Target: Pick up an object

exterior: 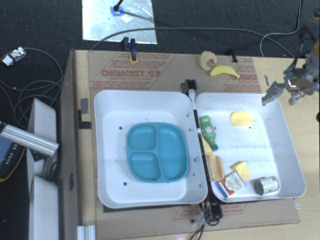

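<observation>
— Where is the arm?
— The grey two-finger gripper (281,92) hangs at the bench's right edge, above the far right corner of the right shallow white bin (289,149); its fingers look spread and bare, with nothing between them, though the metal blurs there.
— And what could it pick?
— Six things in that bin: a green plastic bottle (208,132) along the left wall; a pale yellow rounded lump (241,118) near the far wall; a tan bread-like stick (215,167) beside the left wall; a yellow cheese-like wedge (242,170); a red, white and blue carton (231,184) at the near wall; a silver tin can (266,185) on its side in the near right corner.
— Anything else about?
— One blue divided plastic plate (157,151) in the left white bin (107,134); one yellow banana (224,71) and one beige ring-shaped piece (208,60) on the brown cardboard sheet (145,73) beyond the bins.
</observation>
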Controlling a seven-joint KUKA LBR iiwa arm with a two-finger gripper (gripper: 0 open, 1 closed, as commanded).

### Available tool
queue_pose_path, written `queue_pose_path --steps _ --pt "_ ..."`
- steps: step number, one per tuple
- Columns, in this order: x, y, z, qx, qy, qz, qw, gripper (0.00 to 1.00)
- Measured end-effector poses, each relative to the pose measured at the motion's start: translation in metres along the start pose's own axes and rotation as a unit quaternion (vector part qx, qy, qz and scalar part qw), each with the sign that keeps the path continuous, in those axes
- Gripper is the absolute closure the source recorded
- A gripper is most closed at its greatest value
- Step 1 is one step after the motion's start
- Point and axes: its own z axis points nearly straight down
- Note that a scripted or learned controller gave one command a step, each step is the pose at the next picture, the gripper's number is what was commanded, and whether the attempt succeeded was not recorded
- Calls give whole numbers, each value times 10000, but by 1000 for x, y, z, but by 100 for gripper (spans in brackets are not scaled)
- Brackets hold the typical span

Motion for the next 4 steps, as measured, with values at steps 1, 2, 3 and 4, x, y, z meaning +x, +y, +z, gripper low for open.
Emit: queue_pose_path --steps 1,2,3,4 --pt "7 39 142 20 8 -9 10000 0" --pt "41 57 191 -24 -4 -10 10000 0" --pt "30 44 176 0 3 9 10000 0" --pt "30 45 165 -18 -2 3 10000 100"
